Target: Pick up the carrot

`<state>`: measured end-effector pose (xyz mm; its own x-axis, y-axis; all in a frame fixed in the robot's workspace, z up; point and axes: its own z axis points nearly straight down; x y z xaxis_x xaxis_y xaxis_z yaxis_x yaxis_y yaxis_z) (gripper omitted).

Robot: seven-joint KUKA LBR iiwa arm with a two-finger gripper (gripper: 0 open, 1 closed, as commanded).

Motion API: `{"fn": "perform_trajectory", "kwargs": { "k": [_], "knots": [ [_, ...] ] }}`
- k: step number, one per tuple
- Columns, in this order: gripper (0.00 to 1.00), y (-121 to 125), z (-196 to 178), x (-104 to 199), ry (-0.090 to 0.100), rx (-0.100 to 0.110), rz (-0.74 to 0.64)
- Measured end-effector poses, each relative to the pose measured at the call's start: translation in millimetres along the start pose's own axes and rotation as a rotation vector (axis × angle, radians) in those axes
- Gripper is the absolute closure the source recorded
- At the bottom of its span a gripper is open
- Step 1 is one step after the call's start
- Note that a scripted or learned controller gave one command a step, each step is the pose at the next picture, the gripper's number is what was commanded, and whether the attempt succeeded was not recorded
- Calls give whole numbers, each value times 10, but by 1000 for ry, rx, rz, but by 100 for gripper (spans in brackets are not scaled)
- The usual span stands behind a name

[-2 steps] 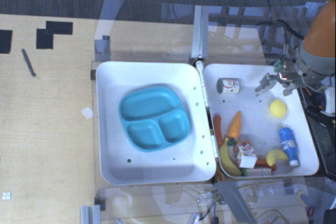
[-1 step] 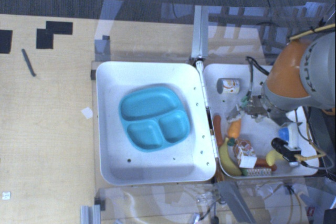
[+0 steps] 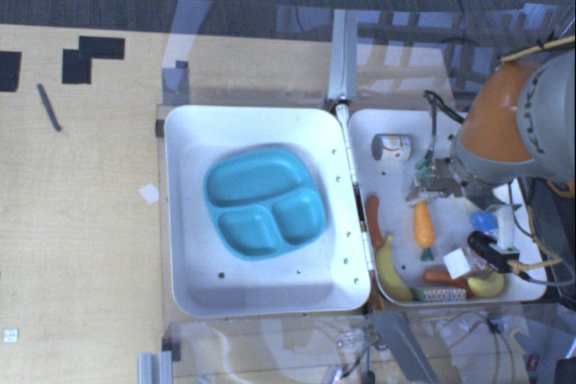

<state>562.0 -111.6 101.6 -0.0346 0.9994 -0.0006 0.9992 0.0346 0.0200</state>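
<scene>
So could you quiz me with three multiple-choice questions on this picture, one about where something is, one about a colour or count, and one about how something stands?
1. Where is the carrot?
A. In the right bin
B. In the left bin
C. On the wooden bench

2. How many compartments does the blue tray have?
A. Two
B. Three
C. Five

3. How does the end effector stand to the carrot?
A. It carries the carrot high over the left bin
B. It sits just above the carrot's top end, inside the right bin
C. It rests on the blue tray

Answers:
1. A: the orange carrot lies on the floor of the right bin, among the other toy foods.
2. B: one long compartment on top and two smaller ones below.
3. B: the arm's tip is right over the carrot's upper end, and the carrot lies on the bin floor.
</scene>
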Motion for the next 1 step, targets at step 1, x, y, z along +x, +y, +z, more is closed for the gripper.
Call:
{"fn": "perform_trajectory", "kwargs": {
  "k": [1],
  "knots": [
    [100,101,-843,573,1,13,-64]
  ]
}}
